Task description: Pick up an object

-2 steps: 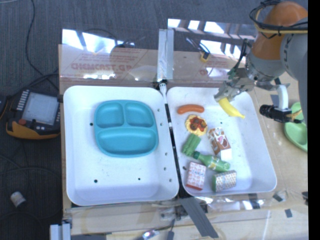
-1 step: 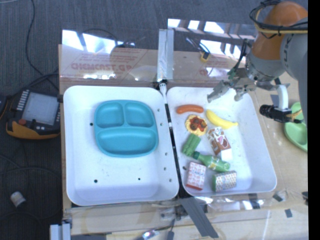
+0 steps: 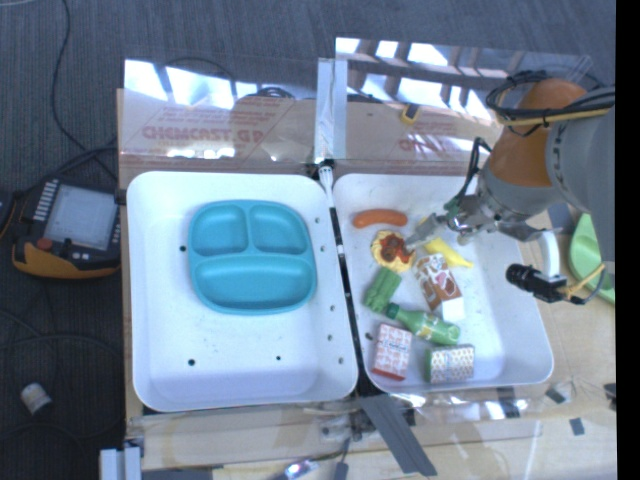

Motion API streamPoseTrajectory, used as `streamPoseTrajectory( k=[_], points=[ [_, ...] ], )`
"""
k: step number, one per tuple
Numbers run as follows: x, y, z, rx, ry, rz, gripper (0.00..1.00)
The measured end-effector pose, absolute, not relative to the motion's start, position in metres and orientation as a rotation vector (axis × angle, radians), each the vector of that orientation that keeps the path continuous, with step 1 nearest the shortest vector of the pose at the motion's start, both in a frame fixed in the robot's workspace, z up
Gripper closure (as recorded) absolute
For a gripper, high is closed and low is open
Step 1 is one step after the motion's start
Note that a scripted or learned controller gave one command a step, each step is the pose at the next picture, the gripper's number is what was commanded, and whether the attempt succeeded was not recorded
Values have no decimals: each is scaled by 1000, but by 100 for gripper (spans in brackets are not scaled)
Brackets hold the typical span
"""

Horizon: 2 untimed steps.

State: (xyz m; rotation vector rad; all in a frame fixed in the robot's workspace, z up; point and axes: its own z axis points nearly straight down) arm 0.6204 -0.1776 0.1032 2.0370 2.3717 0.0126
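Note:
My gripper (image 3: 434, 228) hangs low in the upper middle of the right bin (image 3: 520, 318), on the grey arm with its orange band (image 3: 528, 133) reaching in from the right. Its tip is just right of a yellow-and-red toy (image 3: 391, 249) and above a small yellow piece (image 3: 452, 255). An orange sausage (image 3: 380, 217) lies to the left of it. A brown snack packet (image 3: 437, 280) sits just below. Nothing is visibly held.
The right bin also holds a green block (image 3: 381, 290), a green bottle (image 3: 426, 323), a red-and-white can (image 3: 392, 351) and a green-labelled can (image 3: 452, 364). A blue divided plate (image 3: 250, 255) rests in the left bin (image 3: 170, 338). A black fitting (image 3: 535, 281) juts over the right bin's edge.

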Motion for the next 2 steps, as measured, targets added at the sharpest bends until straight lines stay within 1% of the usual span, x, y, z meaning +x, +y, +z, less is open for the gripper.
streamPoseTrajectory(
  k=[1, 2],
  points=[
    [622, -174, 112, 2039, 2379, 19, 100],
    [598, -176, 187, 1906, 2500, -1, 100]
  ],
)
